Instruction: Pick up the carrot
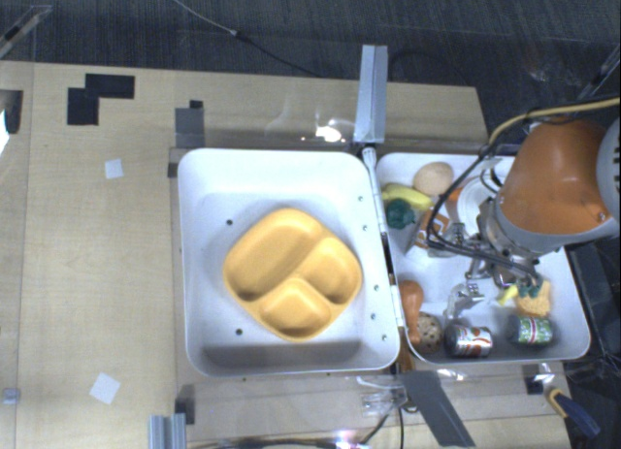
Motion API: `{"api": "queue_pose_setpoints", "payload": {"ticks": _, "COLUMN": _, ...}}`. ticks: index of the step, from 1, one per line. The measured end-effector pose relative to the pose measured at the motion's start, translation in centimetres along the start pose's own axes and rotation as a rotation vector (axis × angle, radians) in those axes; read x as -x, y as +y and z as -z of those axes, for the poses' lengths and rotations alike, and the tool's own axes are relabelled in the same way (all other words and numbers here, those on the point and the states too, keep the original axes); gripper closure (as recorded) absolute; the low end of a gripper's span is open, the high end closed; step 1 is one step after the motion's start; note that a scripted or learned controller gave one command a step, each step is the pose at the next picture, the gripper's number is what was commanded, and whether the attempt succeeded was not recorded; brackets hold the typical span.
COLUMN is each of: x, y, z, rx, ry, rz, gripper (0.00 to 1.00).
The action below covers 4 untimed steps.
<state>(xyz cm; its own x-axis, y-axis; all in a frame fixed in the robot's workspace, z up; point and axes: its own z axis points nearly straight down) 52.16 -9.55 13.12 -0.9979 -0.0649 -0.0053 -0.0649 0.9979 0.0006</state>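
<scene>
Over the right bin I see the gripper beside the carrot; jaw state and the 2 cans' labels unreadable.

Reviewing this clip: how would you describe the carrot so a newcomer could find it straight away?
Look in the right white bin, along its left wall near the front corner. The carrot is the plain orange, elongated piece lying there. Just in front of it sits a rounder brown speckled item, and beside that a metal can.

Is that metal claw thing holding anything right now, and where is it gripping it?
It cannot be told. The gripper hangs over the right bin, above a can and beside the carrot, but its tip is too cluttered to read.
</scene>
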Motion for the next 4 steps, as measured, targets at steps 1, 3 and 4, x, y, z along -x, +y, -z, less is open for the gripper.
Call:
{"api": "queue_pose_setpoints", "payload": {"ticks": 1, "x": 0.5, "y": 0.1, "z": 1.3, "rx": -0.002, "ry": -0.013, "rz": 0.007, "gripper": 1.00}}
{"api": "queue_pose_setpoints", "payload": {"ticks": 3, "x": -1.9, "y": -8.2, "z": -4.0, "rx": -0.009, "ry": -0.013, "rz": 0.491, "gripper": 1.00}}
{"api": "queue_pose_setpoints", "payload": {"ticks": 4, "x": -1.9, "y": -8.2, "z": -4.0, "rx": -0.009, "ry": -0.013, "rz": 0.491, "gripper": 0.00}}
